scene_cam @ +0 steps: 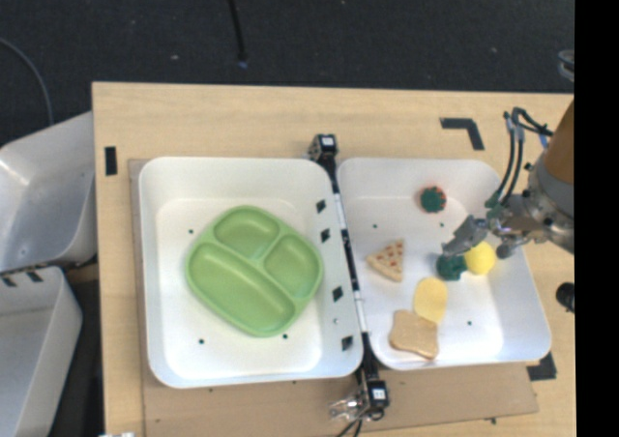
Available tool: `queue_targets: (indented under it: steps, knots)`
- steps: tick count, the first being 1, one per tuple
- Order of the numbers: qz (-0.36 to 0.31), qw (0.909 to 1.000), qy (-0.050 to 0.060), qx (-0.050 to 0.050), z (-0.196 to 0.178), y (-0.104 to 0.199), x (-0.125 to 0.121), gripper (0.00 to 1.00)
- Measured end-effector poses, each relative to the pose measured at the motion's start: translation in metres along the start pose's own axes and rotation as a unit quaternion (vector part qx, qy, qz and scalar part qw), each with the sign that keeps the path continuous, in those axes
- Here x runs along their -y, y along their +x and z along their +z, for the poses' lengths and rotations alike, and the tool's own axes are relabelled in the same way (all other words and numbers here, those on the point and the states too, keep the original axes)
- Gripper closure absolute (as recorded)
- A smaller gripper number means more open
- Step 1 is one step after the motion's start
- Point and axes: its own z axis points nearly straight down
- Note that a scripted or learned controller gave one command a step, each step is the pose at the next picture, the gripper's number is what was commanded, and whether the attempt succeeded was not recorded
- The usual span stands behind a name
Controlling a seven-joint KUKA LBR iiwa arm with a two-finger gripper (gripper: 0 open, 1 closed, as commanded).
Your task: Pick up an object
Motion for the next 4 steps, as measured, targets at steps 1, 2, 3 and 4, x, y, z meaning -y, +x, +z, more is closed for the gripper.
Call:
queue_targets:
  steps: [1,2,3,4]
  knots:
    - [-0.002,1.0,-0.006,0.001,-0.006,0.0,-0.002,0.0]
    - [-0.001,1.0,-0.003,0.001,0.056,0.004,-0.001,0.0]
    - [0.0,1.0,-0.004,0.001,0.099,0.003,-0.002,0.0]
    - [0.0,1.0,-0.004,0.001,0.151,0.002,-0.002,0.0]
